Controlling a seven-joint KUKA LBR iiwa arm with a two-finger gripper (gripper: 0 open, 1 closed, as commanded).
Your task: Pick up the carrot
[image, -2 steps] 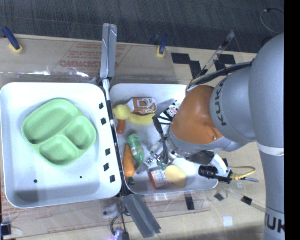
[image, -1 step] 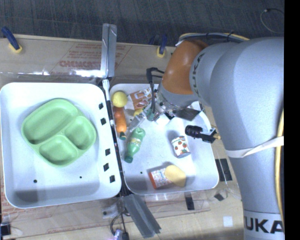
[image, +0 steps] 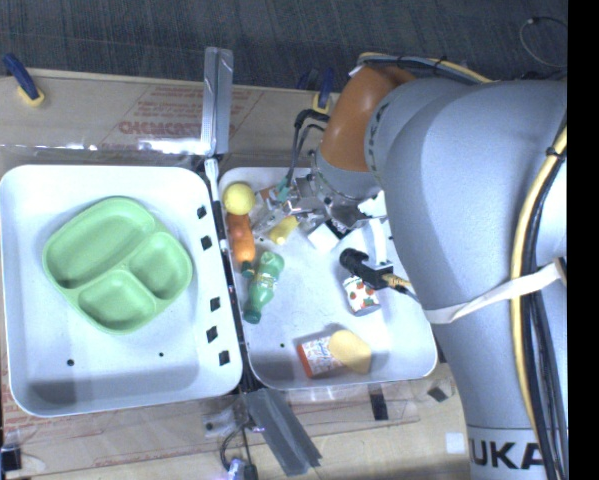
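The orange carrot (image: 241, 238) lies along the left wall of the right bin (image: 409, 353), just below a yellow lemon (image: 238, 198). My gripper (image: 282, 206) hangs low in the bin's back part, a little to the right of the carrot and the lemon. A small yellow piece (image: 282, 229) sits right under it. The arm's grey body and orange band cover the bin's back right corner.
A green bottle (image: 262, 283) lies just in front of the carrot. A small red-and-white carton (image: 362, 295) is mid-bin, and an orange packet (image: 317, 357) with a yellow object (image: 352, 349) lies near the front edge. The left bin (image: 19, 368) holds a green divided plate (image: 119, 263).
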